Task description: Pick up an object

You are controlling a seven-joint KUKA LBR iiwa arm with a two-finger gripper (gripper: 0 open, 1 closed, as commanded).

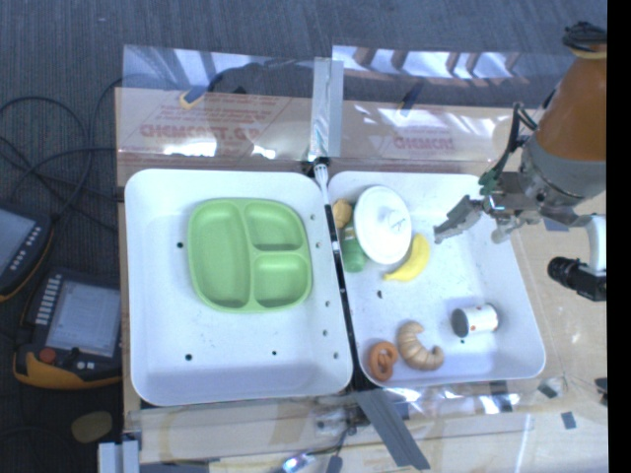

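My gripper (pixel 474 227) hangs over the back right part of the right bin (pixel 513 294), open, with nothing between its fingers. Just to its left lies a yellow banana (pixel 414 260), partly tucked under a white round dish (pixel 383 225). A green item (pixel 352 255) and a small yellow item (pixel 342 213) sit against the bin's left wall. Toward the front are a white cup on its side (pixel 474 320), a croissant (pixel 418 347) and a small orange doughnut-like piece (pixel 382 360).
The left bin (pixel 158 343) holds a green divided plate (pixel 249 253). A thin wall (pixel 336 294) separates the two bins. Clear sheets stand behind the bins. Cables and a handheld pendant (pixel 69 328) lie on the floor at left.
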